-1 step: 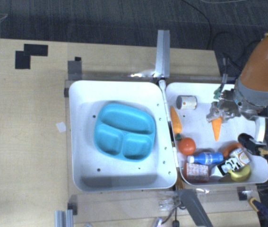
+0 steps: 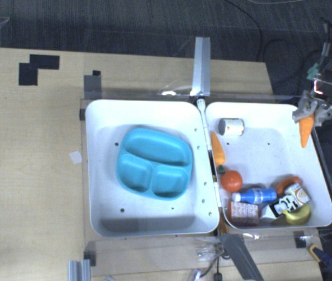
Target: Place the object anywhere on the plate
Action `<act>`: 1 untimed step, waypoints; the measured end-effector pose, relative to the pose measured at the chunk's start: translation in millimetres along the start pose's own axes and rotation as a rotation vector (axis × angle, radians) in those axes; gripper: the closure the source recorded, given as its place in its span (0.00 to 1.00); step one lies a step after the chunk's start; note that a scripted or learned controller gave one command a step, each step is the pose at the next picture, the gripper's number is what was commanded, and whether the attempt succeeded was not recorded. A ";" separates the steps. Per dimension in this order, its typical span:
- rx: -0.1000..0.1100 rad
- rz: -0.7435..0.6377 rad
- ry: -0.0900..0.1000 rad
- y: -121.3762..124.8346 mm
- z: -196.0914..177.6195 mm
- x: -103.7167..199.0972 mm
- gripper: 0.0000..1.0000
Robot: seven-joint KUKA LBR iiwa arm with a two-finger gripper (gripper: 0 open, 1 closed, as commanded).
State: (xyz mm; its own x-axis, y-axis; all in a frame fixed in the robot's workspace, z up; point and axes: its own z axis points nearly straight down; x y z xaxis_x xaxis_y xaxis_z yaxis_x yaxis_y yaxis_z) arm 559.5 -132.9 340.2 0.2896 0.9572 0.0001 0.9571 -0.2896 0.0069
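Note:
A blue plate [image 2: 154,161] with three compartments lies in the left white bin [image 2: 104,215]. My gripper [image 2: 310,115] hovers over the far right corner of the right bin [image 2: 271,139]. It is shut on a small orange carrot [image 2: 305,132] that hangs point down between its fingers, above the bin's right rim. The carrot is far to the right of the plate.
In the right bin a second carrot [image 2: 217,148] lies along the left wall, with a white cylinder [image 2: 231,126] behind it. A red tomato [image 2: 231,180], a blue bottle [image 2: 255,195], a dark red packet [image 2: 245,212], a black-and-white carton [image 2: 288,201] and a banana [image 2: 297,216] crowd the near side.

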 end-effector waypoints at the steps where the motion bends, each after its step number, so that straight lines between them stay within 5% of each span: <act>1: 0.005 -0.044 0.001 -67.0 74.7 101.7 1.00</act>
State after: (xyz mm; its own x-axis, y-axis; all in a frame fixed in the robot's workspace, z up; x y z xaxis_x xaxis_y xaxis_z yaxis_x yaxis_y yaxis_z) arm 525.3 -16.2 265.0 0.2469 0.9690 0.0005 0.9690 -0.2469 0.0015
